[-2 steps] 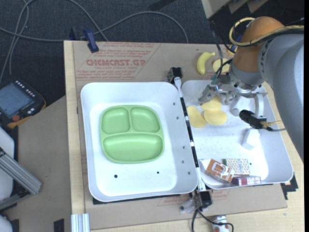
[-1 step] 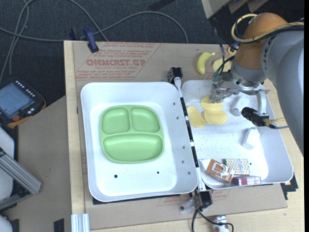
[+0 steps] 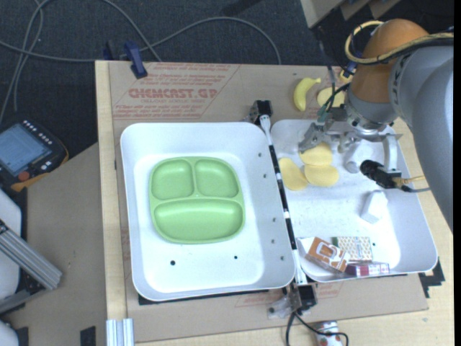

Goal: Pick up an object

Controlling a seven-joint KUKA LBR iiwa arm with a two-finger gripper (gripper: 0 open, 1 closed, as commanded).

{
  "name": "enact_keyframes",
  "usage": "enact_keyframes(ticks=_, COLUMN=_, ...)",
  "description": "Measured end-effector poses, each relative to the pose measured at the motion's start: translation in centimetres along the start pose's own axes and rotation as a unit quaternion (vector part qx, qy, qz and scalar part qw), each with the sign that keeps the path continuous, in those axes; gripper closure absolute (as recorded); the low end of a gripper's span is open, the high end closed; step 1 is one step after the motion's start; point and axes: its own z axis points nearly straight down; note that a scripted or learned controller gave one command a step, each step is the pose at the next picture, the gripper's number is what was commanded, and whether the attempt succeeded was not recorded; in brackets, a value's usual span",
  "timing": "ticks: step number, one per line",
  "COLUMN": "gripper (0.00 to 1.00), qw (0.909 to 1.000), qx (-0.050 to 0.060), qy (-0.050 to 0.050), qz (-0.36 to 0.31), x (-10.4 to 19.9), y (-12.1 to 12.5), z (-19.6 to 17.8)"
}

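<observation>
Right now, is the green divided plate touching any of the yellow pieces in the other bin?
Apart. The camera view shows the green plate in the left bin, and the yellow pieces in the right bin, with the bin rims between them.

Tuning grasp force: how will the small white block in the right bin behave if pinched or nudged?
The white block looks boxy with flat faces, so it would probably slide or tip rather than roll. It is small and looks rigid, so likely light and stiff. It lies apart from the yellow pieces, so a nudge should move it alone across the bin floor.
</observation>
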Motion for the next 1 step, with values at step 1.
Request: enact_keyframes(ticks=1, gripper=0.0, qw=1.0, qx=0.002, qy=0.002, qz=0.002, x=-0.75, y=-0.14, z=1.3)
